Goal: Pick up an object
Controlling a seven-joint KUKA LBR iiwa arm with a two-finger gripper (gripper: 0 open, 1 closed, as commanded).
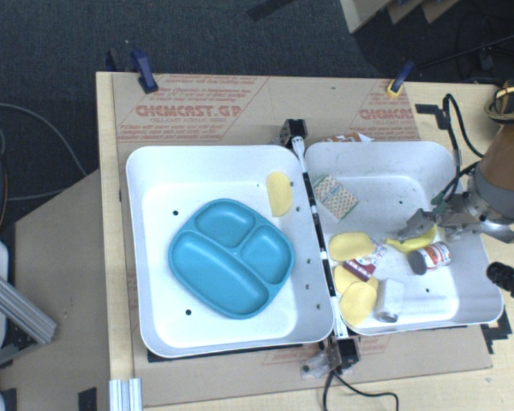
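Objects for picking lie mostly in the right bin (385,157). Clustered near its left wall: a yellow piece (351,246), a second yellow piece (358,302) below it, and a red-and-white wrapper (366,264) between them. A patterned packet (336,197) sits apart, nearer the bin's far side. A clear tube (391,300) lies just beside the lower yellow piece.

Gripper (421,224) is low over the right bin's middle, arm (501,178) entering from the right. Just under and beside the gripper: a yellow banana-like item (411,242) and a small bottle (432,256) with a red label, touching or nearly touching each other. Cannot tell whether the gripper is apart, together or clamped on anything; nothing is visibly held.

Crowding: banana, bottle and wrapper sit close together, so no item by the gripper stands alone.

Left bin (154,178) holds a blue divided plate (231,257) in its middle and one yellow piece (279,193) against the right wall. Both bins rest on a cardboard sheet (197,105) on the desk (120,332). Black clips (293,132) join the bins at the shared edge.
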